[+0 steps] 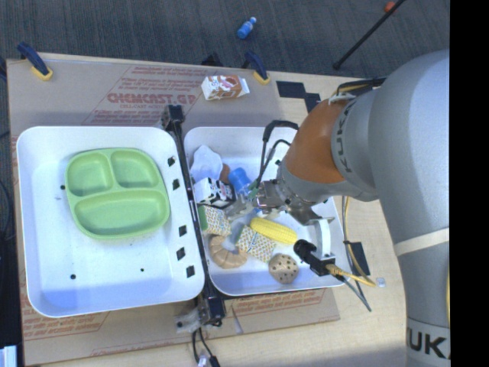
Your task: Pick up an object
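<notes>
Yellow corn cob [273, 231] lies in the right bin [252, 287], about mid-bin, long axis running on a slant: one end points up-left toward the tool, the other down-right toward the bin's near right corner. Closest to us, a speckled wooden ball [283, 267] sits just beside the cob's near side, and a round wooden disc [225, 253] rests to its left. A diamond-patterned pouch [258, 243] shows under the cob. On the arm's base at the lower right, the letters "UK" can be read. Moving back, the tool [258, 197] is down in the bin just past the cob's up-left end; open or closed, I cannot tell, and nothing shows gripped. Beyond it are a blue piece [239, 180] and a crumpled white cloth [206, 161]. Over in the left bin [46, 281], a green divided plate [116, 191] lies flat. Farther back, the cardboard sheet [92, 112] under the bins reads "CHEMCAST GP" in red, and a small red-and-white packet [225, 87] lies on it, print too small to read. Blue clamps [35, 61] grip the sheet's far edge.
</notes>
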`<state>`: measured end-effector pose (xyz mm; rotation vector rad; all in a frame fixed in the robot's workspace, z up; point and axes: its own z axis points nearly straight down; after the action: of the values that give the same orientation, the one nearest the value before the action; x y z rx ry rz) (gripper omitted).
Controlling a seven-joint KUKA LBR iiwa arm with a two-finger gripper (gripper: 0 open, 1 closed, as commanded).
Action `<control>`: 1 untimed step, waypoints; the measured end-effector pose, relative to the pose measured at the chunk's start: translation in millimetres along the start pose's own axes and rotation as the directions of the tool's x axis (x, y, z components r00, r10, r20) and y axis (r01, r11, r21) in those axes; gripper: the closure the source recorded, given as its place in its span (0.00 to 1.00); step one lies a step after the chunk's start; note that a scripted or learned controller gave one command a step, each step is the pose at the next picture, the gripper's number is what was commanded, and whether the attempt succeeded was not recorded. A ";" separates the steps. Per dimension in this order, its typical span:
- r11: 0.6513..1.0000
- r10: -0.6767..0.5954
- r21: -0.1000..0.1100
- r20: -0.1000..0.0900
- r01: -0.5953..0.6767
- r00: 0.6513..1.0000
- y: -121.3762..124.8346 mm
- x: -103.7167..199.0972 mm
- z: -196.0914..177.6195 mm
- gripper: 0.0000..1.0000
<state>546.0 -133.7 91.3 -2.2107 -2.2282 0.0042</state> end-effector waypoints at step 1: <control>1.000 0.005 -0.001 0.000 -0.005 1.000 -66.8 -66.7 0.1 0.00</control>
<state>479.8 -200.9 91.5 -2.2161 -2.2235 0.0028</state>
